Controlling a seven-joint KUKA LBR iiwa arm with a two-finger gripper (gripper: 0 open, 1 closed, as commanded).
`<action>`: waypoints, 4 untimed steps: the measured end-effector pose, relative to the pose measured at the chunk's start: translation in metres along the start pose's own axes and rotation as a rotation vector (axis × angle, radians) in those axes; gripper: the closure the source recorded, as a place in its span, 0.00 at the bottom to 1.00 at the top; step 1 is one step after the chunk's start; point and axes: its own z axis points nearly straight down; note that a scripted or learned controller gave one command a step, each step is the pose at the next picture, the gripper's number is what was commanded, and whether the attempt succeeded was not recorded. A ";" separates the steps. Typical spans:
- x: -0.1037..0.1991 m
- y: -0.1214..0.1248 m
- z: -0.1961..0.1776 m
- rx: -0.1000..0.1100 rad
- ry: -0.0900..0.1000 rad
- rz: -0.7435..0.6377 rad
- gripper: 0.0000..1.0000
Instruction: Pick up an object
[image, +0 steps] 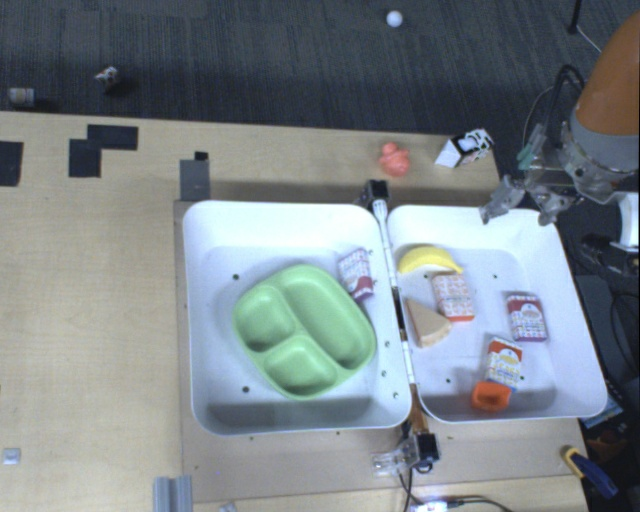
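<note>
**Tool hangs above the right bin's far corner, holding nothing**

Spread fingers mark the tool (522, 200) at the upper right of the camera view: one grey finger (497, 203) points down-left over the far rim of the right bin (580, 330), the other sits near the bin's far right corner, and the gap between them holds nothing. Above the tool the arm's grey wrist and orange band (610, 85) reach in from the right edge.

Candidates for picking lie in the right bin, all well apart from the tool. A yellow banana-shaped piece (428, 260) sits near the far left of that bin, close to the divider. Just below it stands a small patterned carton (453, 296), with a tan wedge (427, 324) touching or nearly touching its lower left side. Farther right lies a red-and-white packet (525, 316). Toward the near edge, an orange-and-white carton (502, 362) lies tilted, and an orange cap-like piece (489, 397) sits at its lower end; whether the two are joined is unclear.

The left bin (205, 330) carries a green divided plate (303, 328) with three compartments, resting at a slant. A small red-and-white pack (356, 273) lies just beside the plate's upper right rim.

On the desk (90, 320) beyond the bins sit a pink lump (395, 158) and a small black-and-white box (466, 147).
</note>
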 end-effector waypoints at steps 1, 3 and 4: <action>0.030 -0.026 0.137 0.004 0.001 0.002 0.00; 0.036 -0.072 0.161 -0.011 -0.001 0.001 1.00; 0.108 -0.118 0.074 -0.001 0.001 0.000 1.00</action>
